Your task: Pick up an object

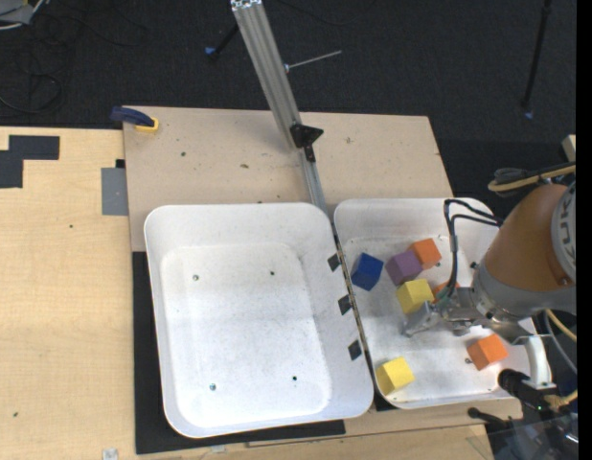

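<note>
The right bin [411,217] is the one with all the blocks in it, so every place here is told from that bin. Near its middle sit a blue block [367,270], a purple block [404,265], an orange block [427,252] and a yellow block [414,294], all close together. The purple and orange ones touch. A second yellow block [395,374] sits alone near the bin's front edge. A second orange block [487,352] lies toward the bin's right side.

The gripper [418,321] is low inside the bin, just in front of the first yellow block. I cannot tell how far apart the fingers are, or if they have hold of anything. The big grey and orange arm [531,247] covers the bin's right part.

The blocks are small cubes, each turned a little differently, with no long side to speak of.

Left of that bin, touching it, is the left bin [171,233]. Both rest on a pale wood surface [239,156]. A slanted metal bar [272,70] rises behind the bins. The floor [133,36] behind is dark.
</note>
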Robot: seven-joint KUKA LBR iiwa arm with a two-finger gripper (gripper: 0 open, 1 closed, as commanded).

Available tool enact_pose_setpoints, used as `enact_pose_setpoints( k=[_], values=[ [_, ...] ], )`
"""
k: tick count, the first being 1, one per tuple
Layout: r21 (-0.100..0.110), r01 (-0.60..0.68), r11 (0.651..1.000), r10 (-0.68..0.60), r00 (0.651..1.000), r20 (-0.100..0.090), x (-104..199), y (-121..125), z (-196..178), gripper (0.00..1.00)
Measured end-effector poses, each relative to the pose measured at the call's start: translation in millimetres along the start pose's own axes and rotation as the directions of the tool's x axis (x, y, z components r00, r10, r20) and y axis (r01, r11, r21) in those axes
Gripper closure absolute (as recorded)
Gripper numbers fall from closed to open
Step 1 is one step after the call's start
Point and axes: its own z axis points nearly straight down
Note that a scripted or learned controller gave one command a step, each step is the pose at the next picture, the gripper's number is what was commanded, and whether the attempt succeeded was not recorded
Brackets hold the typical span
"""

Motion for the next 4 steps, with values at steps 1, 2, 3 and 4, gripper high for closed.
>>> enact_pose_setpoints(
  k=[1,2,3,4],
  values=[
    [0.002,-0.005,1.000,0.005,1.000,-0.002,-0.9,-0.7,-10.2,1.00],
    [-0.004,0.003,1.000,-0.003,1.000,0.002,-9.0,3.9,-68.8,1.00],
    [-0.006,0.004,1.000,-0.004,1.000,0.002,-0.9,9.3,-125.4,1.00],
    [-0.007,0.003,1.000,-0.003,1.000,0.003,-0.7,8.9,-188.7,1.00]
  ],
)
